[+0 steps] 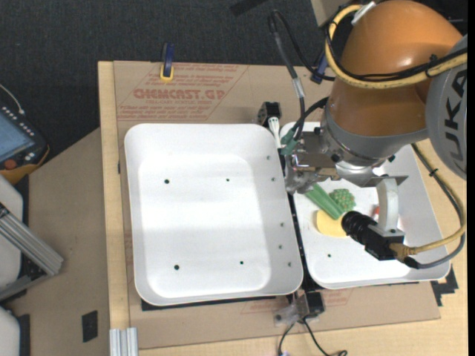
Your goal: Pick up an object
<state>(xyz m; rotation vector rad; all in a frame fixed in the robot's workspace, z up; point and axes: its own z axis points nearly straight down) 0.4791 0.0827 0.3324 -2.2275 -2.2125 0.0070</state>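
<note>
My gripper [298, 170] hangs low over the right bin [334, 269], close to its left wall, with the big orange-banded wrist above hiding most of it. Just below and right of the gripper lies a green stick-shaped piece [322, 199], slanting down to the right. Against the stick's right side rests a green bumpy object [343, 197]. A pale yellow object [329, 225] lies under the stick's lower end. A small red thing [375, 212] peeks out further right. I see nothing between the fingers.
The left bin [141, 199] stands beside the right one, their walls almost touching under the gripper. Cardboard [185, 87] lines the bench beneath both. A blue clip [168, 56] sits at the cardboard's back edge, and a cable connector [269, 113] between the bins at the back.
</note>
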